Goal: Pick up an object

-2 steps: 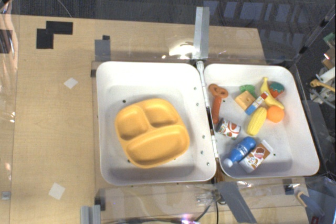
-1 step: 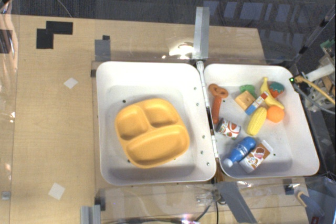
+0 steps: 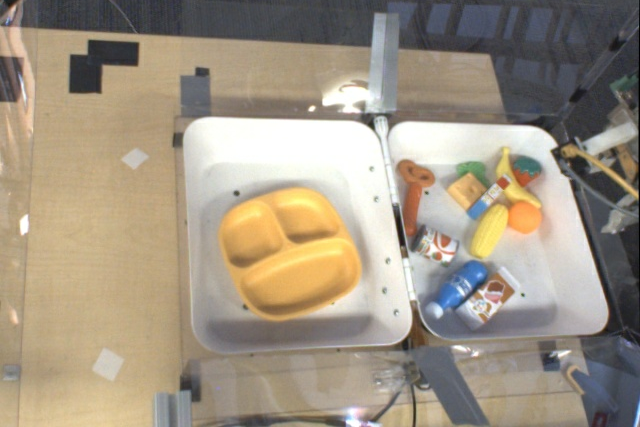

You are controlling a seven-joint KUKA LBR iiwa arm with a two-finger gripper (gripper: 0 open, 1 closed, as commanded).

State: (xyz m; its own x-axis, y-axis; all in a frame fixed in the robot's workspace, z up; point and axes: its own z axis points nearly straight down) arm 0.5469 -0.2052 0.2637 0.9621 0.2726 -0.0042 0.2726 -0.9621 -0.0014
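nearest me, low in the right-hand shallow white bin [image 3: 590,310]: a blue plastic bottle with a white cap [image 3: 459,287] touching a small brown-and-white carton [image 3: 489,298]. above them one red-and-white can [image 3: 436,245], one yellow toy corn cob [image 3: 490,229], one orange ball [image 3: 523,216], one tan block [image 3: 465,189], one orange-brown spatula-like tool [image 3: 413,195], plus a yellow, red and green cluster i can't separate. left-hand white bin [image 3: 200,315]: one yellow three-compartment plastic plate [image 3: 289,251]. jaws: cannot tell. step looks like pre-approach; next move calls for choosing an isolated piece, probably the can.
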